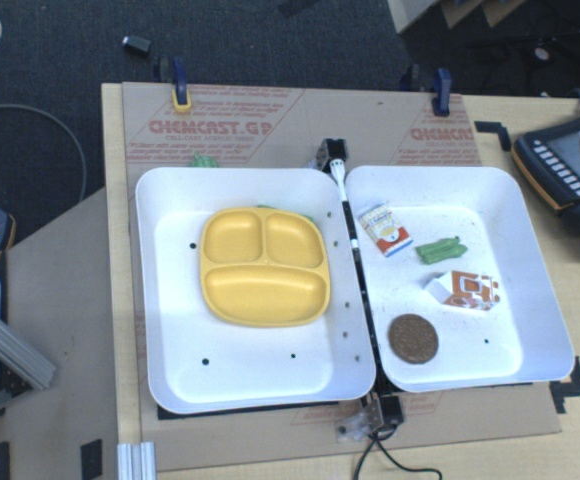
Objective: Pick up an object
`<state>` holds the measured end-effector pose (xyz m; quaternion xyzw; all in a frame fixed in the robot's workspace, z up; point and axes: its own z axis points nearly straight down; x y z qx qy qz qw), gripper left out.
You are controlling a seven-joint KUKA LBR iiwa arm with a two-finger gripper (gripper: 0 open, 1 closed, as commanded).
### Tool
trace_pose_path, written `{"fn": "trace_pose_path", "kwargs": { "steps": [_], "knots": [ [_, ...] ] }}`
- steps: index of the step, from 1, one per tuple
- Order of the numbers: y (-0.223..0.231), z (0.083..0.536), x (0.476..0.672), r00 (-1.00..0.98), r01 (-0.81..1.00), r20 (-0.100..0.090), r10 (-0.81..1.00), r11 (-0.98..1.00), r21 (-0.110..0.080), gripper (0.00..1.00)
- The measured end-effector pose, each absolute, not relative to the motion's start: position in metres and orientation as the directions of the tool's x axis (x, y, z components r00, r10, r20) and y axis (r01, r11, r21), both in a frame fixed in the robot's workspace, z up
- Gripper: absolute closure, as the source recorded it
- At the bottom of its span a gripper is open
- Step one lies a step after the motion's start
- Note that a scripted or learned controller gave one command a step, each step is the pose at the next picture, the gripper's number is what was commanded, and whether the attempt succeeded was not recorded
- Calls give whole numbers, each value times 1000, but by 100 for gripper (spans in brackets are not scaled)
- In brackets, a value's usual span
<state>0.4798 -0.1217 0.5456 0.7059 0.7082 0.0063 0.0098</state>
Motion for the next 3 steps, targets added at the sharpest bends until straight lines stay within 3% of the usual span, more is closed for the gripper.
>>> {"fn": "trace_pose_path", "kwargs": {
  "steps": [1, 2, 3],
  "knots": [
    [-22, 422, 479, -11, 1000, 3, 1000, 11, -13, 0],
    [-28, 440, 480, -1, 1000, -1, 1000, 1, 5, 100],
    [47, 413, 479, -9, 1000, 2, 1000, 9, -5, 100]
  ]
}}
